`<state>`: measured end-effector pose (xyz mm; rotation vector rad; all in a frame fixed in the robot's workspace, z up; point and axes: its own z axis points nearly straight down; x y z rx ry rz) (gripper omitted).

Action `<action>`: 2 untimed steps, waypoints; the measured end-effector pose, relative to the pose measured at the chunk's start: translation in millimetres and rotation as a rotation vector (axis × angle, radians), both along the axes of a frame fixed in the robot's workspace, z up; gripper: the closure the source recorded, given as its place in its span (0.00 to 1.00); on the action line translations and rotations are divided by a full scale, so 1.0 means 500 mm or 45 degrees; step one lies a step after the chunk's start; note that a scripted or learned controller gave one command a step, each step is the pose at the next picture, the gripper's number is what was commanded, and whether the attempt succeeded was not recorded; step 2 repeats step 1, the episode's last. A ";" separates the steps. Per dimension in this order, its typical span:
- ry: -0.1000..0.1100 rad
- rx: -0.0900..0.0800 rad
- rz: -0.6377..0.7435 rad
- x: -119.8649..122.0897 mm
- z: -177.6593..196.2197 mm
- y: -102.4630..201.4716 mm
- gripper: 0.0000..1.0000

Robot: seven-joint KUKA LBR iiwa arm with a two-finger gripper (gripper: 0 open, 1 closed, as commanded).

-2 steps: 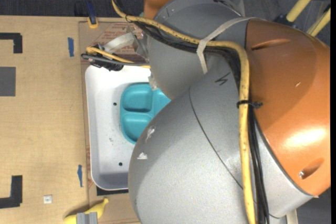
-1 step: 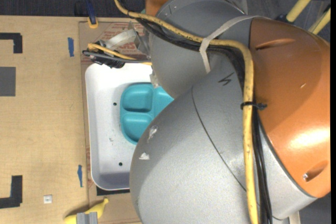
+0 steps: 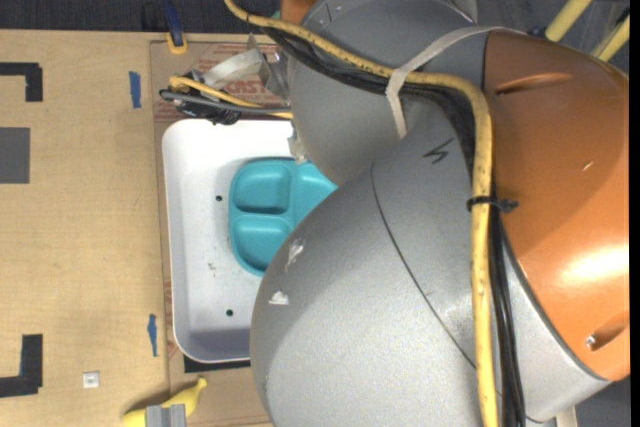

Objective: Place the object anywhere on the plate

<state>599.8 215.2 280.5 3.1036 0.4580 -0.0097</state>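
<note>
A teal divided plate [image 3: 268, 213] lies in the white bin [image 3: 195, 245], its right part hidden behind the arm. The large grey and orange arm [image 3: 430, 215] covers most of the view and hides whatever lies under it. The plate's two visible compartments hold nothing.
The cardboard-coloured bench top [image 3: 75, 215] with black corner marks and blue tape strips stretches to the left. Yellow and black cables [image 3: 200, 95] and a crumpled plastic piece [image 3: 235, 70] lie behind the bin. A yellow item [image 3: 165, 407] rests at the bottom edge.
</note>
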 end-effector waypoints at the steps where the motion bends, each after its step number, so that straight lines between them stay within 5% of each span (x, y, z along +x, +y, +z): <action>1: 0.014 0.005 0.120 -0.148 -0.147 0.021 1.00; 2: 0.014 0.005 0.120 -0.148 -0.147 0.021 1.00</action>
